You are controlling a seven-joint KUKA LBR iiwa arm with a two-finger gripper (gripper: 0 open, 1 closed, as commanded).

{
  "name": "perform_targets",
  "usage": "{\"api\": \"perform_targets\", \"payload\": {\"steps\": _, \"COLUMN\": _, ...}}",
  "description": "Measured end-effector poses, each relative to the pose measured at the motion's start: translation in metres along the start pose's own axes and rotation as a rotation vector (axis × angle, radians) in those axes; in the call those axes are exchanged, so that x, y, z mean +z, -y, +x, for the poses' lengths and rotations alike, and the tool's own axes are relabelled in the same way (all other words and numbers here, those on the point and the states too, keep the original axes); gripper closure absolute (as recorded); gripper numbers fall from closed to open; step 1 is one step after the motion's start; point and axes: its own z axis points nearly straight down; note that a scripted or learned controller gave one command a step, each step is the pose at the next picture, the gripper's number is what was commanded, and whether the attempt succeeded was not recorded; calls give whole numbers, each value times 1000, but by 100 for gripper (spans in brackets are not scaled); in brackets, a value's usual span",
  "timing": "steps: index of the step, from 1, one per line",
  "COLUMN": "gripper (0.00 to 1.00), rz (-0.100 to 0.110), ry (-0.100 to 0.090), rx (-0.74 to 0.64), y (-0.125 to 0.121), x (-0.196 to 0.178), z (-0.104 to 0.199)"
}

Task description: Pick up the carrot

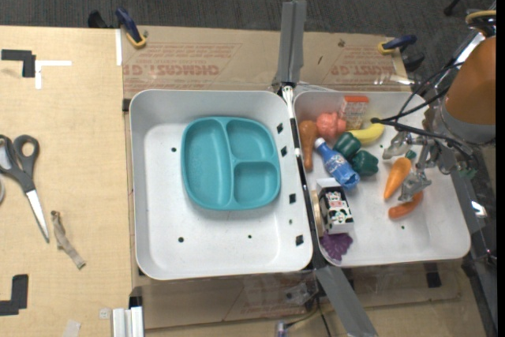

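Note:
The carrot (394,177) is a small orange cone lying tilted in the right white bin (442,241), right of the middle. My gripper (412,170) hangs just over its right side, low in the bin, and its metal parts touch or overlap the carrot's upper right edge. I cannot tell from this angle whether the carrot is between the jaws. The grey arm with its orange band (476,87) reaches in from the right edge.
A red-orange piece (405,208) lies just below the carrot. Left of it crowd a blue bottle (335,162), green pieces (357,154), a banana (367,132), a pink item (330,123), a small carton (336,209) and purple grapes (335,246). A teal divided plate (231,162) sits in the left bin (158,241).

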Motion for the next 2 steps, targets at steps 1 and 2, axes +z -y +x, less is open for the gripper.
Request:
{"api": "perform_targets", "payload": {"steps": 1, "gripper": 100, "rz": 0, "ry": 4, "rx": -5, "y": -2, "x": -10, "z": -3}}
{"api": "perform_targets", "payload": {"steps": 2, "gripper": 100, "rz": -1, "ry": 2, "rx": 114, "y": -86, "x": -87, "z": 6}}
